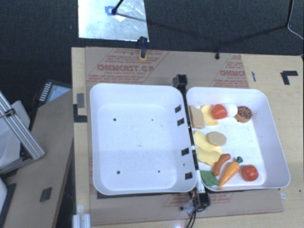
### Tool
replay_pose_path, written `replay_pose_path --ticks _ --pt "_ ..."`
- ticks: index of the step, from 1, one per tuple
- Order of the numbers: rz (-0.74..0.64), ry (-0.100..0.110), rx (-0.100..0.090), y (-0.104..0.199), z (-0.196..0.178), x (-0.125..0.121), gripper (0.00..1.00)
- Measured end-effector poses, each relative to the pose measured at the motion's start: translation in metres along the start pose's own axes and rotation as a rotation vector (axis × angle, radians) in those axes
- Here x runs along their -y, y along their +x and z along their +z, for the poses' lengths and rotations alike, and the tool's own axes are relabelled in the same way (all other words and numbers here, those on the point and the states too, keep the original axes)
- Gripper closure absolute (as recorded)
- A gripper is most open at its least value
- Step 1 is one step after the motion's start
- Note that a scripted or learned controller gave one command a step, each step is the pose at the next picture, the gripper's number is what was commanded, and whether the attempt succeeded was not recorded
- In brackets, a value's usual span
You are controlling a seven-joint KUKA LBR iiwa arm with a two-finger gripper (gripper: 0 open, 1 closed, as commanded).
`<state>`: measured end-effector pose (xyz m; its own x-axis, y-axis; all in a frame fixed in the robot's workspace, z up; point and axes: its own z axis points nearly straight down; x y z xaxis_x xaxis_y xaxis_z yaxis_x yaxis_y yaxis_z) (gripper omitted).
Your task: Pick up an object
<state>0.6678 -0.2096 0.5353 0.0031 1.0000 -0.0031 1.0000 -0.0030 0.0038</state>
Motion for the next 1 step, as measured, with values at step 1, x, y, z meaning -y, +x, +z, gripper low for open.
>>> replay_pose_path --ticks 1 --pt "-0.008 0.001 -0.001 0.0043 -0.0002 -0.0009 1.00"
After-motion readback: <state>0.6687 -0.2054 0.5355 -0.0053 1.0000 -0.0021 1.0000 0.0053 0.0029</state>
